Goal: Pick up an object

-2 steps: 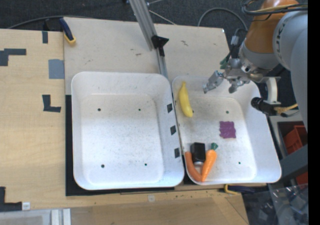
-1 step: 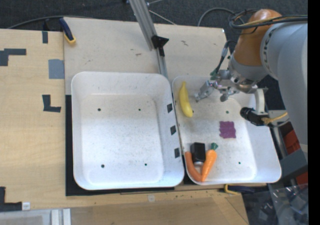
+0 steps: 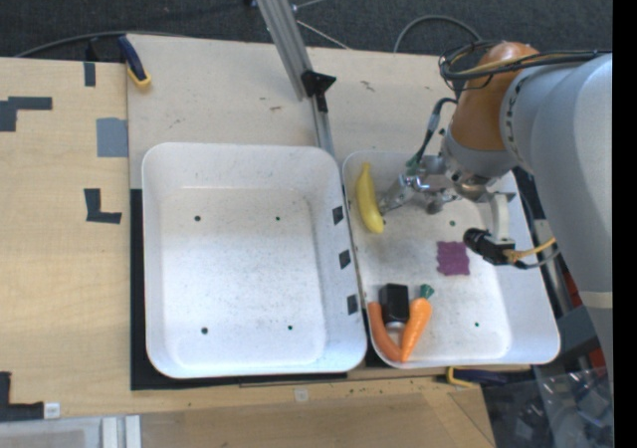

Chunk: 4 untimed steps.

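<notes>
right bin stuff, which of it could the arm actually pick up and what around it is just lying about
Part of the job:
- banana, by the right bin's left wall
- purple piece
- two carrots at the near edge
- small black object between the carrots
- gripper, hanging beside the banana

Just lying about:
- left bin
- metal pole
- blue and yellow clamp
- grey tape marks
</notes>
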Each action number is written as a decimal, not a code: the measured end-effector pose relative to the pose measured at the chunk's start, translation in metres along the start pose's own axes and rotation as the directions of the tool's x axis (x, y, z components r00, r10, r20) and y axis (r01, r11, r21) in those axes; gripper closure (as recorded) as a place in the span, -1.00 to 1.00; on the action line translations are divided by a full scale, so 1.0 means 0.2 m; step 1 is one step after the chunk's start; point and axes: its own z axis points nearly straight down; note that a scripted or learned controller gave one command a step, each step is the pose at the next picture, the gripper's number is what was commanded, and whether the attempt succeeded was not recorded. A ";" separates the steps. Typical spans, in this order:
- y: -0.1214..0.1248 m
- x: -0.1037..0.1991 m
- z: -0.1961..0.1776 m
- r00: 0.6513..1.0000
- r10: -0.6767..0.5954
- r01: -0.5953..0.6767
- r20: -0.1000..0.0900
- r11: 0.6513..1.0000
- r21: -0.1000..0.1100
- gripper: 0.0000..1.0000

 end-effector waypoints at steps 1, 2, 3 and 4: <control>0.00 0.00 -0.06 1.000 -0.001 0.001 0.000 1.000 0.000 1.00; 0.00 -0.01 -0.27 1.000 0.001 -0.001 -0.001 1.000 -0.005 1.00; 0.02 0.00 -0.49 1.000 0.000 0.000 -0.001 1.000 -0.005 1.00; -0.01 -0.01 -0.72 1.000 0.001 -0.001 -0.001 1.000 -0.006 1.00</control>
